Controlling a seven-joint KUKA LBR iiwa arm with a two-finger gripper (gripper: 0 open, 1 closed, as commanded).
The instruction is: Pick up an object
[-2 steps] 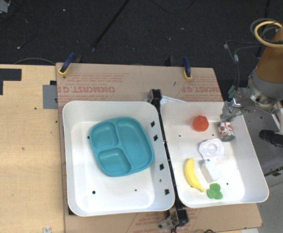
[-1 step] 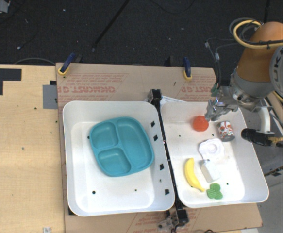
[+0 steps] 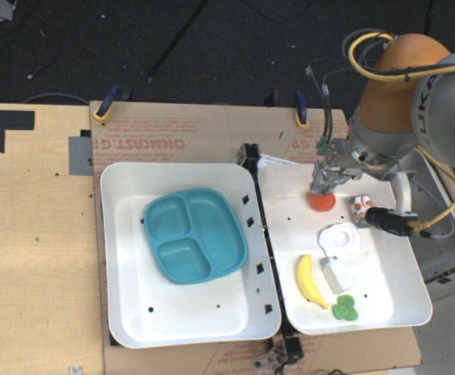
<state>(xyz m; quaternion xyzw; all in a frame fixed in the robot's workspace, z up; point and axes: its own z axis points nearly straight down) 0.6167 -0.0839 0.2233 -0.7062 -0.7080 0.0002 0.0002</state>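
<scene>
I see the arm (image 3: 403, 92) reaching in from the right over the right bin (image 3: 414, 287), with the gripper (image 3: 323, 187) low at the bin's far-left part. Right under its tip sits a small orange-red round object (image 3: 321, 201), touching or nearly touching the fingers. From this slant I cannot tell whether the fingers are wide or narrow, or whether they are around the object or just above it.

Nearer to me in the same bin lies a white round lidded piece (image 3: 340, 241) with a grey block (image 3: 332, 274) just beside its near edge. A yellow banana (image 3: 310, 281) lies left of the block, and a green toy (image 3: 345, 308) sits at the banana's near-right end. A small white-and-orange item (image 3: 361, 206) rests to the right of the round object, just beside a black cable fitting (image 3: 387, 219) hanging off the arm.

The left bin (image 3: 126, 303) holds a teal divided plate (image 3: 194, 235). A black divider strip (image 3: 260, 233) runs between the two bins. Two yellow-tipped clamps (image 3: 300, 116) grip the cardboard sheet (image 3: 188, 135) at the far edge.
</scene>
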